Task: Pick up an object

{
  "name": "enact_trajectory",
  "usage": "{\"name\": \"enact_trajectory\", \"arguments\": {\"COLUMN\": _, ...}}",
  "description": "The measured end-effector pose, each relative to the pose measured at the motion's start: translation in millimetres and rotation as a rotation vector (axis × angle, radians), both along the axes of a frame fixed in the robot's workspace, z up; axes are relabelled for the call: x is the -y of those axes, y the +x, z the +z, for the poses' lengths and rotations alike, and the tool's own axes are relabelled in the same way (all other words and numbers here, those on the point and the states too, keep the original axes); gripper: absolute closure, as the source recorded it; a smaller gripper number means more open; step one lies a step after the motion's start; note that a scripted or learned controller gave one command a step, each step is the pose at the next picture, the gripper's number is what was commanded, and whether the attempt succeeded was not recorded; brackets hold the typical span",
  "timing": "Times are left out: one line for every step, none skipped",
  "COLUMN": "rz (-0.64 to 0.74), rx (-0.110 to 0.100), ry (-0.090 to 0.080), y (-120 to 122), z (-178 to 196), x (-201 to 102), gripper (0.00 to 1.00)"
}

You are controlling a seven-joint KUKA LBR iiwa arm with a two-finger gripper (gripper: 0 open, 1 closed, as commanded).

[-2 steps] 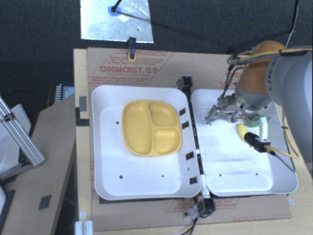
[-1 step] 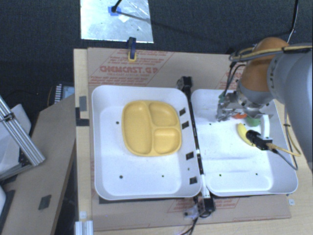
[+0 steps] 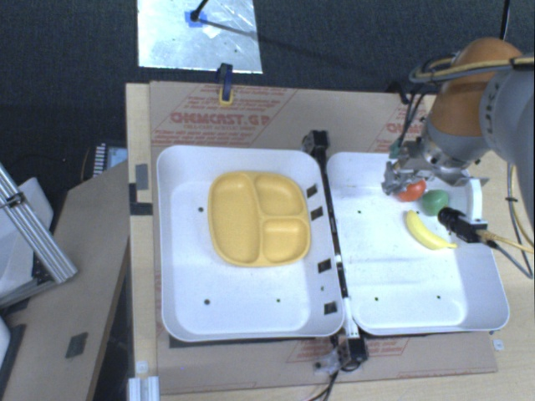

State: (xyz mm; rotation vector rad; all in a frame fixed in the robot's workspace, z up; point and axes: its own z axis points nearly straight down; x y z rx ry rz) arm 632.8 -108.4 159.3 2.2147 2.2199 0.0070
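Hand [image 3: 405, 182] low at right bin [image 3: 393, 303] far edge, over orange object [image 3: 410, 193].

Arm [image 3: 501, 115]: came in as a thick rounded grey body, smooth casing, pale highlights along the upper edge. Orange band [image 3: 468, 82] sat above the wrist, broad and domed, glossy under the light. Several thin cables [image 3: 435, 67], yellow and dark, looped off the band's left side and ran down toward the wrist. Wrist section was lighter grey metal, stepped, with small blocky parts too blurred to tell apart. Gripper [image 3: 399, 182] was silvery grey, compact, angular. A thin dark cable [image 3: 506, 7] ran straight up behind the orange band.
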Motion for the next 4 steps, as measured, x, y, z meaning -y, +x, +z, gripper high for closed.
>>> {"name": "enact_trajectory", "arguments": {"rz": 0.002, "rx": 0.000, "ry": 0.000, "y": 4, "z": 45, "x": 4, "gripper": 1.00}}
{"name": "enact_trajectory", "arguments": {"rz": 0.004, "rx": 0.002, "ry": 0.000, "y": 11, "z": 106, "x": -2, "gripper": 1.00}}
{"name": "enact_trajectory", "arguments": {"rz": 0.007, "rx": -0.007, "ry": 0.003, "y": -7, "z": 91, "x": -53, "gripper": 1.00}}
{"name": "enact_trajectory", "arguments": {"rz": 0.006, "rx": -0.007, "ry": 0.002, "y": -31, "z": 91, "x": -94, "gripper": 1.00}}
